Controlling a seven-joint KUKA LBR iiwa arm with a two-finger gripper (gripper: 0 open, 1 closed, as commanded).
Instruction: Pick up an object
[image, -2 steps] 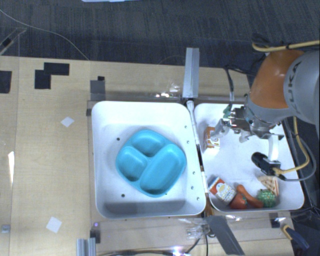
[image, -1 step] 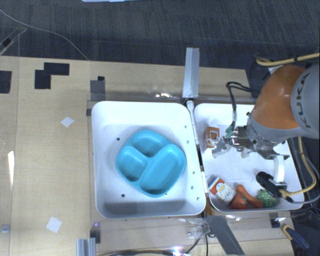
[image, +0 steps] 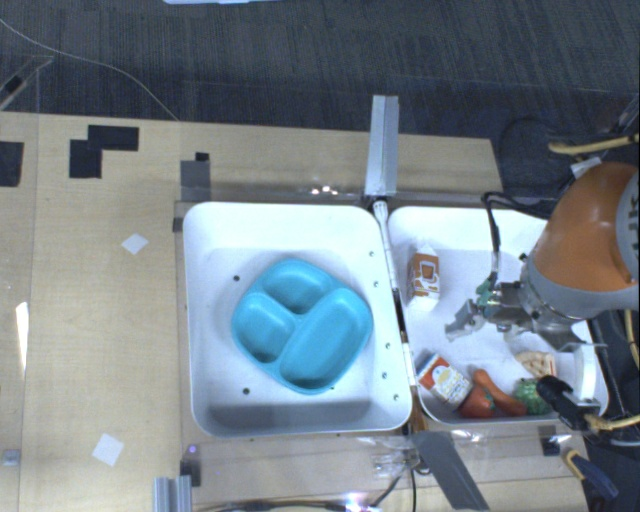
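- The task just says "an object", so the candidates are the bits in the right bin (image: 455, 240): a small carton (image: 424, 275) with an orange-brown label lying toward 11 o'clock of that bin, near the divider, and a cluster along the 6 o'clock edge.
- That cluster: a little white packet (image: 445, 381) with red-orange print at about 7 o'clock, a toy carrot (image: 492, 392) with a reddish piece just beside it, something green (image: 532, 396) touching its right end, and a pale beige item (image: 533, 362) just above those at around 5 o'clock.
- The gripper (image: 468, 321) sits roughly mid-bin, pointing toward 9 o'clock, between the carton and the bottom cluster. Its fingers look spread apart with nothing between them, so it's released, not grasping anything.
- The arm (image: 590, 240) comes in from 3 o'clock, the big orange band covering the right side of the bin, with a black cable looping over it.
- The left bin (image: 210, 330) holds a blue divided tray (image: 302, 325) with three compartments, sitting about dead centre and turned at a slant.
- Both bins rest on a light wood desk (image: 80, 330) with black patches at 10 o'clock and a metal bracket (image: 381, 145) at 12 o'clock above the divider.
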